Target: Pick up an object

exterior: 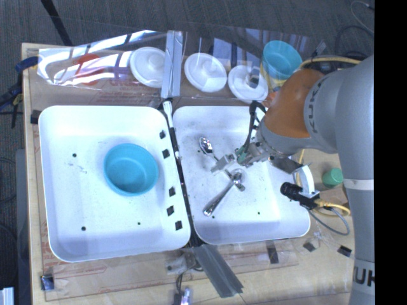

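Nearest the camera, the desk (pixel 114 275) carries two white bins: the left bin (pixel 57 189) holds a blue bowl (pixel 131 168), and the right bin (pixel 280 224) holds two metal spoons, one long spoon (pixel 224 194) lying aslant and a smaller spoon (pixel 206 146) just beyond it. Low over the right bin sits the hand (pixel 245 155), near the long spoon's bowl end, and I cannot tell its state. I'd judge it is at the reaching step, and next it must settle astride a spoon and close.

a blue cup (pixel 280 58) sits behind the right bin (pixel 292 224). three white lids (pixel 205 72) lie beside the cup. a green cap (pixel 331 178) is right of that bin.
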You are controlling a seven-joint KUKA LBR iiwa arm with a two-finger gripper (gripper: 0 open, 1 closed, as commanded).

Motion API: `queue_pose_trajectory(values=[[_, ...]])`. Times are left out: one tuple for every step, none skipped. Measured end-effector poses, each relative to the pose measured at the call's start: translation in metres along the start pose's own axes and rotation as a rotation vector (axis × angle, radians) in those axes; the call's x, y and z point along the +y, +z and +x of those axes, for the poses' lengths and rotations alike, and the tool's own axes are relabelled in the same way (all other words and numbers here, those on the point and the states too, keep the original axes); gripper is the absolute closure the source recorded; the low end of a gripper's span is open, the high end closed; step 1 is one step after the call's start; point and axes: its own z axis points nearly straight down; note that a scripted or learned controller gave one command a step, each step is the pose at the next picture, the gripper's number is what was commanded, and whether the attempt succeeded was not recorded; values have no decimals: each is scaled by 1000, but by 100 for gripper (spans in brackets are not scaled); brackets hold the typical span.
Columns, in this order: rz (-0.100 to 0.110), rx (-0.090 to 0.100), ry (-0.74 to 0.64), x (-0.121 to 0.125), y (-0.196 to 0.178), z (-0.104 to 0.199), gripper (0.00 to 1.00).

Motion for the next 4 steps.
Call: queue_pose_trajectory(values=[[2,0,35,19,12,-17,0],[1,0,32,19,1,-17,100],[1,0,32,19,1,-17,0],[3,2,10,1,13,-10,0]])
